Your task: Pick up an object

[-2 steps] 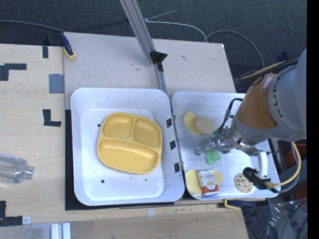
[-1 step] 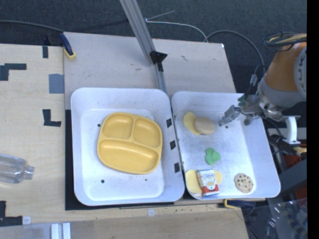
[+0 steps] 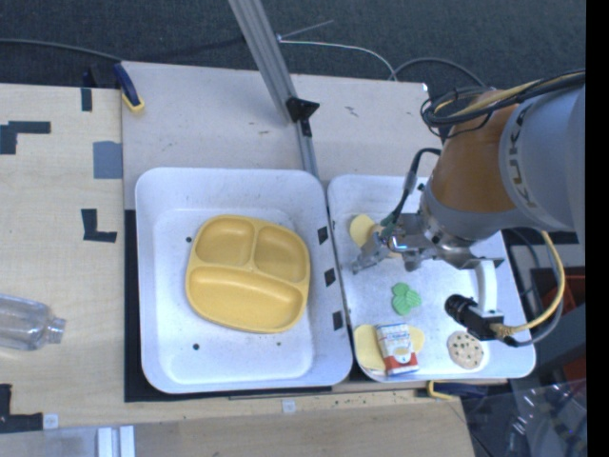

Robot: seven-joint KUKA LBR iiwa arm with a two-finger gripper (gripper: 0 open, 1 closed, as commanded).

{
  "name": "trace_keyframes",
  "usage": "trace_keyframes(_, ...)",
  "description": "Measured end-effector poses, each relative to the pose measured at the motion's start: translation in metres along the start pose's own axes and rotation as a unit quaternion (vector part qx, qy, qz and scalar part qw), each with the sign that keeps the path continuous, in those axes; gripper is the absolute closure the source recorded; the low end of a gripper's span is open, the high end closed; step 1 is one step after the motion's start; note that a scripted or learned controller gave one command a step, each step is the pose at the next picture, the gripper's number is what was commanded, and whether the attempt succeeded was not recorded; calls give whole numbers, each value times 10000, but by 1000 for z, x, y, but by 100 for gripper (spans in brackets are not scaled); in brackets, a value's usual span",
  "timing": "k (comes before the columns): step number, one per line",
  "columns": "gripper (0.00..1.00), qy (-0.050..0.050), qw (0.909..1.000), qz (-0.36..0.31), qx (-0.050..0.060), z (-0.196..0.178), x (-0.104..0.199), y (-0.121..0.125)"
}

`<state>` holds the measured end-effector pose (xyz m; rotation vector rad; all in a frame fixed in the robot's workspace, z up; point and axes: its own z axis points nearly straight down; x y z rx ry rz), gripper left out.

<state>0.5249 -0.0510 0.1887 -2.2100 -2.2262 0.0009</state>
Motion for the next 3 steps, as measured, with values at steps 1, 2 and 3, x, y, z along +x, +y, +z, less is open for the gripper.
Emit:
trace_keyframes(1,0,-30,10000,39,-48,-49,-46,41)
trace_keyframes(2,0,-22,10000,53,-15,102,-130,33)
trace_keyframes(3,100,-16,10000,28,-15,89,-127,34)
